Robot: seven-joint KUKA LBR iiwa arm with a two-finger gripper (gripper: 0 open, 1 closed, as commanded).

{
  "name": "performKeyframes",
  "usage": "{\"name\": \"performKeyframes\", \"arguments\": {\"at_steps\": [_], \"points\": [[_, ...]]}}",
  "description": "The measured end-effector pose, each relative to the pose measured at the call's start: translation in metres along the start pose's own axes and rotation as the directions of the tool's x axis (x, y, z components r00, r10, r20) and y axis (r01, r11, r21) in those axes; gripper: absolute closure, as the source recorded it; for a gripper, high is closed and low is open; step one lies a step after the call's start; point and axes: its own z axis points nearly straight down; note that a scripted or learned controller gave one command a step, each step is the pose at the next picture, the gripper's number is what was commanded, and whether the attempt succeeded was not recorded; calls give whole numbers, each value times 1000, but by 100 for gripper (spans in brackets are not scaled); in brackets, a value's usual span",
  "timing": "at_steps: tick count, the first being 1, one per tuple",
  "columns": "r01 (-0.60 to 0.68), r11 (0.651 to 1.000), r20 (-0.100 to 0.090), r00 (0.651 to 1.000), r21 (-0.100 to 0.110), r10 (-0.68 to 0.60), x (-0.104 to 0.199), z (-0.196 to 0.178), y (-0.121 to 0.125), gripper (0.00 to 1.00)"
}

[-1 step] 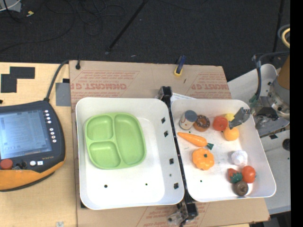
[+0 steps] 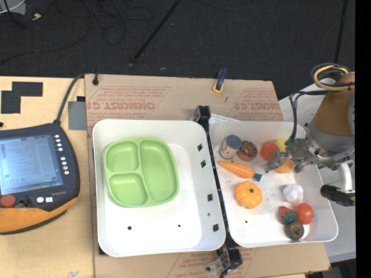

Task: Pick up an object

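The end effector (image 2: 282, 162) is seen low in the right bin (image 2: 324, 231), at its upper right, over a small yellow-orange item (image 2: 284, 167) beside a red ball (image 2: 268, 150). Whether it is released or clenched cannot be told, so no grasp is confirmed. The grey arm (image 2: 333, 126) with its orange band is entered from the right. The bin is crowded: a grey-and-tan cylinder (image 2: 231, 146) and a brown donut (image 2: 247, 150) are placed upper left, a carrot (image 2: 237, 169) lies below them, an orange pumpkin (image 2: 248, 194) sits mid-bin, and a white crumpled item (image 2: 292, 193) is near the arm. A red-green strawberry (image 2: 287, 215), a tomato (image 2: 304, 213) and a dark donut (image 2: 295, 230) are clustered at the lower right. In the left bin (image 2: 116, 236) a green divided plate (image 2: 141, 172) is set. A teach pendant (image 2: 35, 175) rests on the surface (image 2: 35, 253) at far left.
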Motion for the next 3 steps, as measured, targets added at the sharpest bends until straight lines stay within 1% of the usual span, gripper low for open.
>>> {"name": "performKeyframes", "arguments": {"at_steps": [1,2,3], "points": [[0,1000,3,1000,-10,0,-2,31,58,0],[0,1000,-1,1000,3,0,-2,21,55,100],[8,1000,0,1000,-19,-8,97,-82,58,100]]}}
